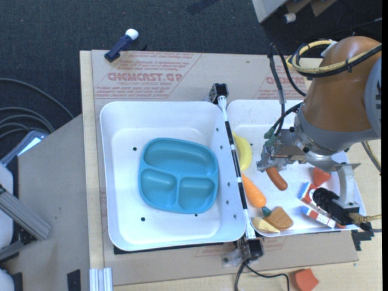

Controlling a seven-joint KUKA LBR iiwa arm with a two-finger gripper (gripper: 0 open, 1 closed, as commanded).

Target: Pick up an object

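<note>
— What can't you make out from where you stand?

— Quite a bit. The grey arm with the orange band (341, 96) hangs over the shallow white bin on its own side (254, 110), so that bin's far right corner and part of its wall are hidden. The pincer (274, 156) is a knot of dark metal seen from above. I cannot tell whether it is spread or pressed together.

— And lower down?

— 1 flat red, white and blue pack (310, 207) sticks out from under the robot's hardware. Most of it is covered and the print is too small to read. 1 small orange-red chunk (319, 176) above it is partly cut off too.

— Which thing sits closest to the pincer?

— The short reddish-brown sausage (277, 178). It is smooth, rounded at both ends and tilted at a slant.

— Where is it against the pincer?

— Just below the tip, towards the bin's near edge. Its upper end either touches the metal or tucks under it, I can't say which. The rest is in plain sight. Nor can I tell whether it rests on the bin floor or is raised off it.

— Neighbours?

— 1 orange carrot (253, 193) lies near the divider, apart from the sausage. 1 yellow banana-shaped piece (244, 151) sits against the divider beyond it. 1 tan bread wedge (276, 219) is in the near corner. The other white bin (121, 132) holds 1 blue plastic plate (179, 176) with 3 compartments.
</note>
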